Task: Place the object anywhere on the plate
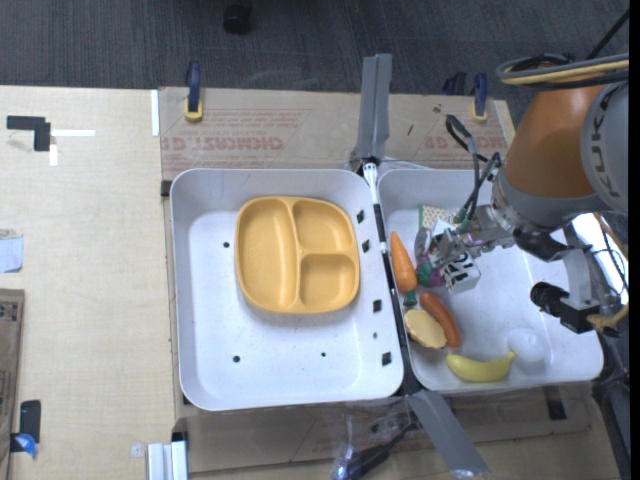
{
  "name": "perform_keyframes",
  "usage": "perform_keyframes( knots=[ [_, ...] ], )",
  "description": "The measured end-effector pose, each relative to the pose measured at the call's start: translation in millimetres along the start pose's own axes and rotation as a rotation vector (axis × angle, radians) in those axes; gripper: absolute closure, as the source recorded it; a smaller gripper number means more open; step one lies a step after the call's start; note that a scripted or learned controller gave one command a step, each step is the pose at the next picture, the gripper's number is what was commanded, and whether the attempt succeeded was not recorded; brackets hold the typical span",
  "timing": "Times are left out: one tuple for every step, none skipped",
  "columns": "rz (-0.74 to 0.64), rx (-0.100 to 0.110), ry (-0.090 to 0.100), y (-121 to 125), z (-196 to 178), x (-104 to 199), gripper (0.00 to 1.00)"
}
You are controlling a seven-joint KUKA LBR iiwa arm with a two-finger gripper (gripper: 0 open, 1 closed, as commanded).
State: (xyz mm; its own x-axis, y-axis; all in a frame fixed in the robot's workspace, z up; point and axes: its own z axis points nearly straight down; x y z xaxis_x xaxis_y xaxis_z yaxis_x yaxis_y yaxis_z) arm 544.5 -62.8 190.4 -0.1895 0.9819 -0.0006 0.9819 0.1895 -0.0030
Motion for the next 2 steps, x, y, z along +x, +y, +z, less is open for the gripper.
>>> perform_keyframes(
  knots=[
    [-0.230, -0.003, -0.001, 53.0, -18.6, 57.4, 1.00],
    [-0.383, -0.002, -0.002, 95.5, -0.6, 116.5, 1.00]
  ],
)
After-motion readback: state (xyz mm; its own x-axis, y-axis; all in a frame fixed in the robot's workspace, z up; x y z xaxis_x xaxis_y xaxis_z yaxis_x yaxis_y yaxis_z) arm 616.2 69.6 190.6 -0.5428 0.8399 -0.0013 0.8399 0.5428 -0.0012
